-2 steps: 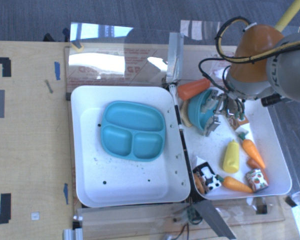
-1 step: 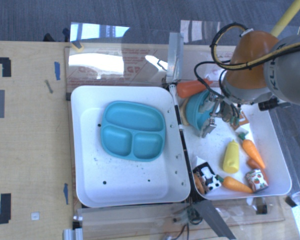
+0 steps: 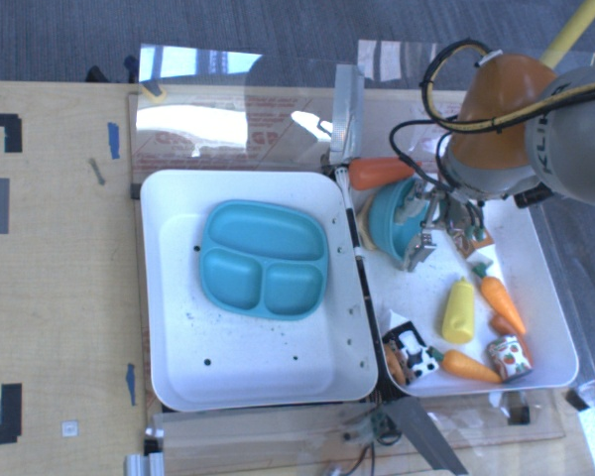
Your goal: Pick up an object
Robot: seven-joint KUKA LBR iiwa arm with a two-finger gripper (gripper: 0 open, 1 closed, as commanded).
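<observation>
You have the arm (image 3: 535, 117) reaching in over the right bin (image 3: 545, 296), with the pincer (image 3: 438, 228) lowered at that bin's far left part, right beside a teal bowl (image 3: 387, 221) that lies tipped on its side. You cannot tell from this angle whether the pincer is spread or pressed together, and nothing visibly sits in its grip. Behind the bowl, an orange carrot-like toy (image 3: 377, 173) rests against the bin's far left corner. Toward the middle of the bin lies a yellow bottle (image 3: 458, 310), with a carrot (image 3: 502, 303) just to its right. Along the near edge you see a black-and-white cow-patterned toy (image 3: 409, 353) at the left corner, a second carrot (image 3: 466, 366) beside it, and a small red-and-white box (image 3: 510, 356) further right. In the left bin (image 3: 169, 296), a teal divided plate (image 3: 264, 258) sits near the centre, alone on the tabletop's left side.
</observation>
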